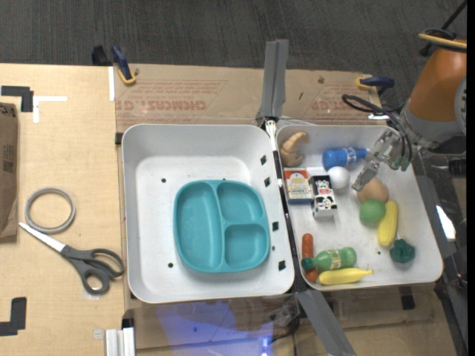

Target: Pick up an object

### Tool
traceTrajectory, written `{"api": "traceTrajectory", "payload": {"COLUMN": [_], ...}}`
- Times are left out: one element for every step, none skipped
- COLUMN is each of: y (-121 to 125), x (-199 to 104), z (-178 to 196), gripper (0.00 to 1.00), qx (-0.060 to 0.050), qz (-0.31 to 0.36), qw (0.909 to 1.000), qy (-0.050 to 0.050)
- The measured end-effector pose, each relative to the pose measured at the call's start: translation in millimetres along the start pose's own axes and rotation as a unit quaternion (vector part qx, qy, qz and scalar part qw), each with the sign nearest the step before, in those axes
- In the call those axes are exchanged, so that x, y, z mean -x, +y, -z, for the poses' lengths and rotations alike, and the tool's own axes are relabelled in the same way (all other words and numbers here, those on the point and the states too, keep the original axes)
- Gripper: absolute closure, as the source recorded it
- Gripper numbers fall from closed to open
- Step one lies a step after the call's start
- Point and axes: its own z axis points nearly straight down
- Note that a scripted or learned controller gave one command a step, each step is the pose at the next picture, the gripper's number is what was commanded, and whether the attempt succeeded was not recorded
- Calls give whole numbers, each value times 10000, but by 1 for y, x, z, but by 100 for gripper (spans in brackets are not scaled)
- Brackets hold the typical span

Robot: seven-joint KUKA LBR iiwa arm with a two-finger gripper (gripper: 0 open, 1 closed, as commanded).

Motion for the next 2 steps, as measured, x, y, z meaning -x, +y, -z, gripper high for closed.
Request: {"api": "traceTrajectory", "payload": {"y": [-40,-38], "x": [-53,-51], "z": [-9,3], "gripper": [0,100], "qx": [8,24], "qz": [198,210], "qw": [9998,9997], "qy": [-41,-77]}}
